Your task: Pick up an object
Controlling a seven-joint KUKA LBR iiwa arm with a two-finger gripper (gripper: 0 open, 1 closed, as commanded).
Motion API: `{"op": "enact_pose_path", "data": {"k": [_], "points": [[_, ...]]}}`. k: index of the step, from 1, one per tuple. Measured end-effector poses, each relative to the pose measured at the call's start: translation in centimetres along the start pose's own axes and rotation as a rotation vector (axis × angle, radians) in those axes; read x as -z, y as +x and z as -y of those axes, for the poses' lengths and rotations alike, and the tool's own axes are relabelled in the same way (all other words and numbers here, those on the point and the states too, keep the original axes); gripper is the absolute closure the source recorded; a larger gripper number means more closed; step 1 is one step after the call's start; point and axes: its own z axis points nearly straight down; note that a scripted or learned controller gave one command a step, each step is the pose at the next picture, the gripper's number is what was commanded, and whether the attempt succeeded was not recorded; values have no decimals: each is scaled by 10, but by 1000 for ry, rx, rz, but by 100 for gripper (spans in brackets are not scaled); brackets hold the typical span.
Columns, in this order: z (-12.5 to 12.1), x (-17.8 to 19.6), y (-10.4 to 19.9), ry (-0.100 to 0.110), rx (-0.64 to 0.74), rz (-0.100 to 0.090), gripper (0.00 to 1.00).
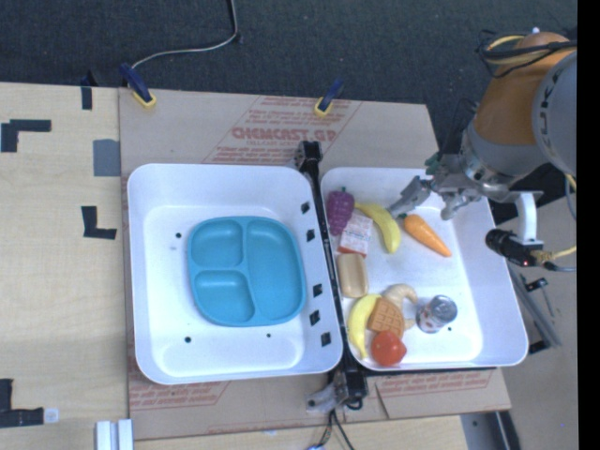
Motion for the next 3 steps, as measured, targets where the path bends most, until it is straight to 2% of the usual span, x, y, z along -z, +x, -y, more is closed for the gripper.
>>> {"op": "enact_pose_path", "data": {"k": [1,2,3], "points": [[-30,-106,11,-11,1,1,0],[-31,-95,14,-12,2,-5,100],[-10,-12,72,-2,1,-1,100]]}}
